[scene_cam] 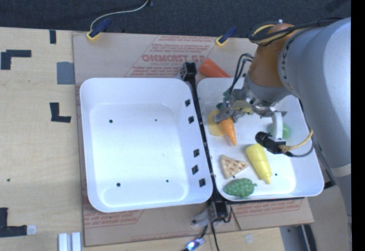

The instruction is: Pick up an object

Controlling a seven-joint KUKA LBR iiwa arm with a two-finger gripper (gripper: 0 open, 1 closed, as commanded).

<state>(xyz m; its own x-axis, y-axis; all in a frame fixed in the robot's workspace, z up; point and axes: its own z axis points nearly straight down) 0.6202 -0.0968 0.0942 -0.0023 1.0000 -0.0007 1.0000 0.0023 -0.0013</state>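
My gripper [228, 109] is low in the right bin [296, 187], near its left wall. Right below it lies an orange carrot [230, 130], its wide end touching the gripper and its tip pointing toward the front. A yellow piece [214, 128] lies partly under the carrot. Toward the front of the bin lie a tan waffle-like wedge [232, 165], a yellow corn-like piece [259, 162] and a green leafy piece [239, 187]. A small green thing [285, 130] shows behind the wrist.
The left bin [91, 96] stands against the right one, with a black clip strip [195, 130] between them. An orange object [214, 68] lies outside, behind the right bin. The grey arm [319, 73] covers the right bin's far right side.
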